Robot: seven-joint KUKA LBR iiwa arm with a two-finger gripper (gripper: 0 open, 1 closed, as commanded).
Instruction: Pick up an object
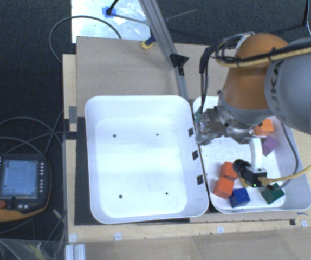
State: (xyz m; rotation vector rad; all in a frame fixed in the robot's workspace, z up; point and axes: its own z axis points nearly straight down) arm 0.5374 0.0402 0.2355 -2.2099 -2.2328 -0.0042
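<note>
Desk [123, 69] bearing right-hand bin [303, 196]: orange block [227, 170] inside, near but clear of fingers [203, 130] at its inner rim (spread or pressed, cannot tell).

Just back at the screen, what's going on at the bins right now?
The arm reaches over the right bin, with its gripper low by that bin's left wall. No block is visibly in the gripper. Two orange blocks, a blue block and a green block lie loose in the right bin, and a purple block lies beside the wrist.
</note>
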